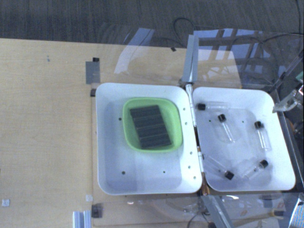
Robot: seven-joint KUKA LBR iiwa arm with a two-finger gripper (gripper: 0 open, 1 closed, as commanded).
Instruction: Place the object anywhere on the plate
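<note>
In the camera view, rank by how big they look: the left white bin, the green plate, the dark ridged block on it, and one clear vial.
1. left white bin
2. green plate
3. dark ridged block
4. clear vial

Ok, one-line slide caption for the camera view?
Dark ridged block on green plate in left bin; clear vials in right bin.

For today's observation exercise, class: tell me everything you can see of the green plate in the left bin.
The green plate is a squarish dish with rounded corners and a raised rim, light green, plastic by its look. It lies flat on the floor of the left bin, toward the far side and apart from the walls. A dark ribbed rectangular block lies on it at a slight tilt, covering most of its inside.
</note>
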